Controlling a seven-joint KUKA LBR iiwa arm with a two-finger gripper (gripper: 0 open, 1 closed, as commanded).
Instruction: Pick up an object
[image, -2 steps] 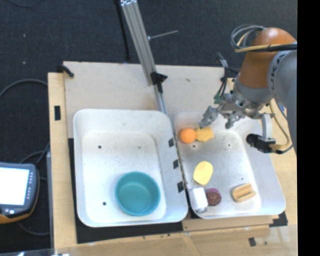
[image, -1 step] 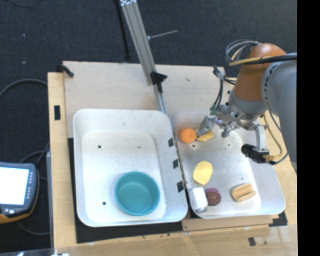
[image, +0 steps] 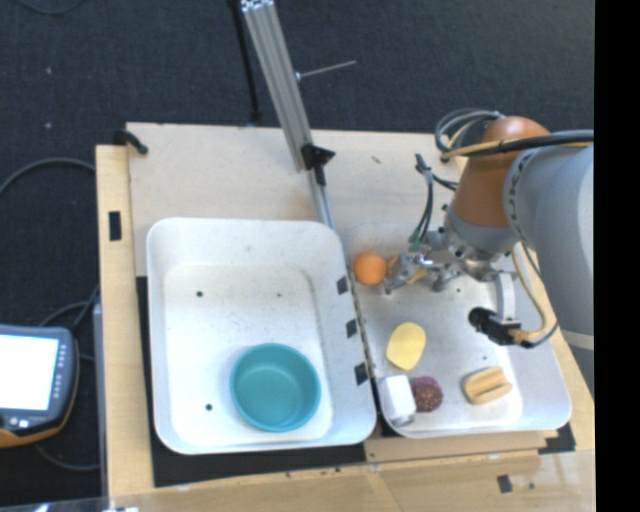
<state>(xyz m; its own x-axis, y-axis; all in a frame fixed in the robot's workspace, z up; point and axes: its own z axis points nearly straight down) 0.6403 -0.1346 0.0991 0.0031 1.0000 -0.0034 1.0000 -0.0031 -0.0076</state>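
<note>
My gripper (image: 413, 272) hangs low over the back left part of the right bin (image: 530, 400), below the arm's orange band (image: 485, 190). An orange ball (image: 369, 268) lies just left of the gripper, at the bin's back left corner, and I see nothing held. A yellow oval piece (image: 405, 345) lies in front of the gripper. Along the front of the bin sit a white block (image: 398, 397), a dark red ball (image: 427, 394) touching it, and a tan block (image: 487, 385).
The left bin (image: 180, 250) holds a teal bowl (image: 275, 387) at its front. A slanted metal rail (image: 290, 100) runs down to the gap between the bins. A black cable clip (image: 497, 325) hangs off the arm over the right bin.
</note>
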